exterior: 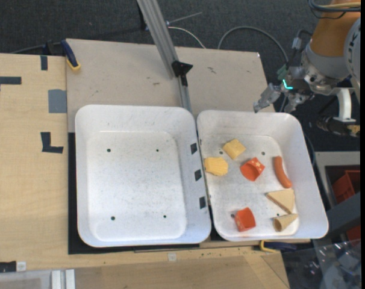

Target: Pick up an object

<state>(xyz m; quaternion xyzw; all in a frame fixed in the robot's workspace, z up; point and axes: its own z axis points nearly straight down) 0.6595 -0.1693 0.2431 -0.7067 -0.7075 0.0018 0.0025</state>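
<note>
The objects, seven in all, lay in the right bin [303, 161], below and left of the gripper [277, 96]: two yellow blocks [233, 148], two red pieces [252, 169], one sausage [282, 172], two tan wedges [281, 199]. Nothing stood over them. The gripper hung beyond the bin's far rim, holding nothing; its finger spread could not be made out. The left bin [86, 161] lay farther left

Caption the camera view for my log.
Grey KUKA arm's gripper hovers beyond the right white bin of small orange, yellow and tan toy foods.

You see two matt white plastic bins [137, 116] on a pale wood-grain bench [26, 179], beside a brushed metal rail [158, 26]
</note>
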